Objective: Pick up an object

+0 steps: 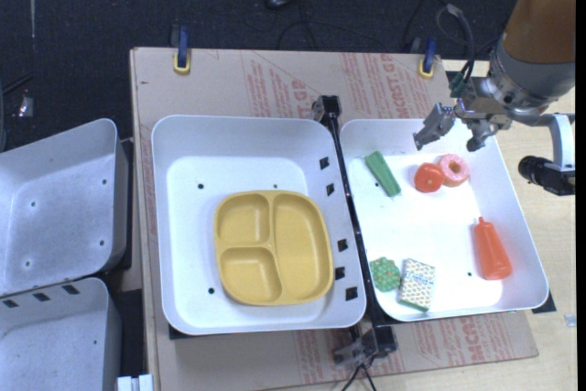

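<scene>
Item: pink ring (454, 168) touching red ball (427, 179), far half of right bin (524, 224). Both sit just below gripper (454, 130), whose fingers are spread and carry nothing. Also: green block (383, 173) leftward, long axis slanting; orange bottle (492, 249) nearer.
</scene>
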